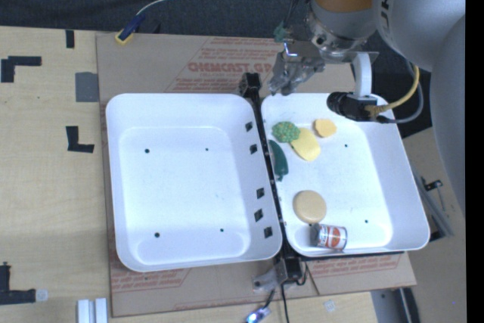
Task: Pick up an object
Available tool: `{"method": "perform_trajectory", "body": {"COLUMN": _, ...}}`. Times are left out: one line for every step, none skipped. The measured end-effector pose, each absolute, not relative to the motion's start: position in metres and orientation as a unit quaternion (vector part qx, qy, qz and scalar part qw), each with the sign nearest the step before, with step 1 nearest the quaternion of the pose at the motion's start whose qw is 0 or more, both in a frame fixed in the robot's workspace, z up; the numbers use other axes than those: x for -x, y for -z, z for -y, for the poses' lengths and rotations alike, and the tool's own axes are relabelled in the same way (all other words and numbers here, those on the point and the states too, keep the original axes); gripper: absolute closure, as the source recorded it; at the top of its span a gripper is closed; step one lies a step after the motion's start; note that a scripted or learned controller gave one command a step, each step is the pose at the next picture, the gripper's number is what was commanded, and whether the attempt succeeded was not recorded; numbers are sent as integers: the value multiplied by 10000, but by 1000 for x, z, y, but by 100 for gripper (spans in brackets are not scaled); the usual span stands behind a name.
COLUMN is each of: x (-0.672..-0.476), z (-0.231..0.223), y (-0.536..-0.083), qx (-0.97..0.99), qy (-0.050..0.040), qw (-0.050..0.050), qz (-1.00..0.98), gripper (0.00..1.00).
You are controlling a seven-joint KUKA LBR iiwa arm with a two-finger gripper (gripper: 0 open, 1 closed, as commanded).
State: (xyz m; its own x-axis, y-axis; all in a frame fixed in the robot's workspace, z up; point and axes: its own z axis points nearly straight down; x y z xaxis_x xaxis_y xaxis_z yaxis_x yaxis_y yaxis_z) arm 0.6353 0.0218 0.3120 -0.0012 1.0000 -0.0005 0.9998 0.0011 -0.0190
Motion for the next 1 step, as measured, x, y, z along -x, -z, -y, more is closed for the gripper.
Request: {"method": "perform_trajectory", "body": {"x": -576, "z": -89, "y": -316, "qx": 7041, "qy": -11, "qw": 25, "qz": 7101, "gripper": 100}}
